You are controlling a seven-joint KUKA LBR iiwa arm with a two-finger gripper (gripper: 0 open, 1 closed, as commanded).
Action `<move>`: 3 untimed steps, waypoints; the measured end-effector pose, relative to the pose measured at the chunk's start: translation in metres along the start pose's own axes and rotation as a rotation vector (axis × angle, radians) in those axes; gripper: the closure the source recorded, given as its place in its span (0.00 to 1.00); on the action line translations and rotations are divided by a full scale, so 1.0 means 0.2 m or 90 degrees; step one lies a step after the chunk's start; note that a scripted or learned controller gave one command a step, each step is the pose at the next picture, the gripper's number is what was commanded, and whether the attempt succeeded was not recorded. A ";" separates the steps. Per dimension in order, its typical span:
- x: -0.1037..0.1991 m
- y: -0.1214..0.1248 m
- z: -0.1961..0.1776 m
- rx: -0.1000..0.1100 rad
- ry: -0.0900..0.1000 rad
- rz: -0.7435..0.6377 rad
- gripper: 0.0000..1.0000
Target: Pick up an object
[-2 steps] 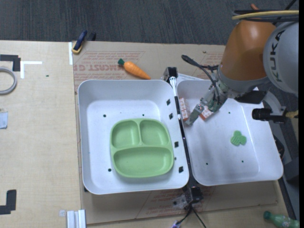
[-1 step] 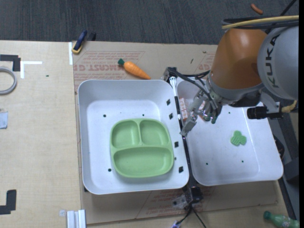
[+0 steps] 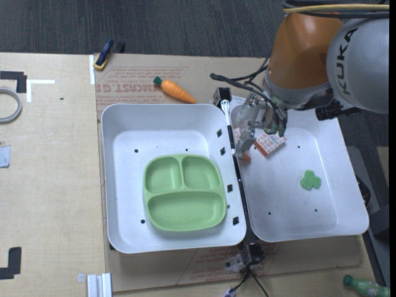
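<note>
The gripper (image 3: 258, 129) is parked low over the top-left corner of the right bin (image 3: 334, 221), right by the wall it shares with the left bin (image 3: 124, 228). There's a small white-and-red packet (image 3: 271, 143) sitting just under and beside the wrist hardware, tilted. Whether it's actually pinched is not clear, and the state of the gripper can't be made out from this angle either.

That packet looks light and a bit crinkly, probably a wrapper or a thin carton, so it'd likely slide or fold if squeezed on the flat faces. Taking it across the short edges seems the safer bet.

Room is tight there: bin wall to the left, back rim just above. The middle of the right bin is open, with just a little green toy (image 3: 310, 181) near the right side. The green divided plate (image 3: 184, 192) fills the left bin's centre. A toy carrot (image 3: 175, 90) lies outside, above the left bin's back edge.
</note>
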State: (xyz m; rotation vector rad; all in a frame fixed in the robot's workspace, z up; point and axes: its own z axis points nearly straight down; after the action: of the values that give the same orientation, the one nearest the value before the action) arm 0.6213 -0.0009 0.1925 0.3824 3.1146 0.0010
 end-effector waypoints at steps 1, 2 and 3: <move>0.17 -0.08 0.00 0.000 0.001 -0.148 0.00; 0.35 -0.12 0.00 0.000 0.001 -0.163 0.00; 0.13 -0.25 0.00 -0.001 0.000 -0.396 0.00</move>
State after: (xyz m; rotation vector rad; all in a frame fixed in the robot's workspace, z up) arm 0.5836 -0.0423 0.1927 -0.5897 3.0812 0.0004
